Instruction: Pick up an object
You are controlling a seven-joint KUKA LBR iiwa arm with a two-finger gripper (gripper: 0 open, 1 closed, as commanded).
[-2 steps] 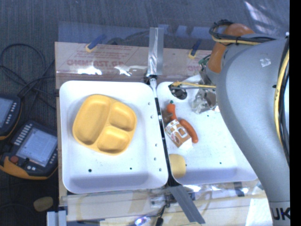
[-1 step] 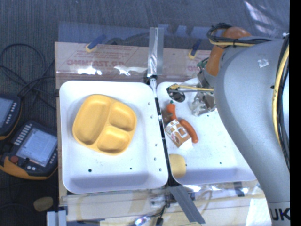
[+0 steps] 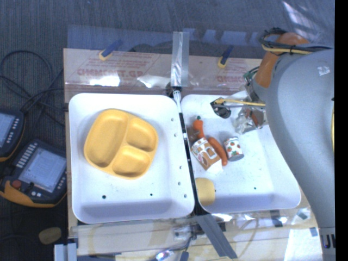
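Camera view.
- Gripper (image 3: 249, 119): low over the back of the right bin (image 3: 272, 192), near its far wall. Whether it is open or closed cannot be told, as the tip is blurred against the white floor.
- Arm (image 3: 304, 118): grey, entering from the view's right, with an orange band above the wrist.
- Carrot (image 3: 198, 128): well to the view's left of the gripper, by the wall between the bins.
- Carton (image 3: 205, 154): patterned brown and white, nearer the camera than the gripper and to its left, just below the carrot.
- Sausage (image 3: 218, 150): orange, touching the carton on the side facing the gripper.
- Can (image 3: 234, 148): small and patterned, just beside the sausage. It is the item closest to the gripper but apart from it.
- Yellow lump (image 3: 205, 191): in the right bin's near left corner, well apart from the gripper.
- Plate (image 3: 120, 143): yellow, three compartments, in the left bin (image 3: 92, 200), farthest from the gripper.
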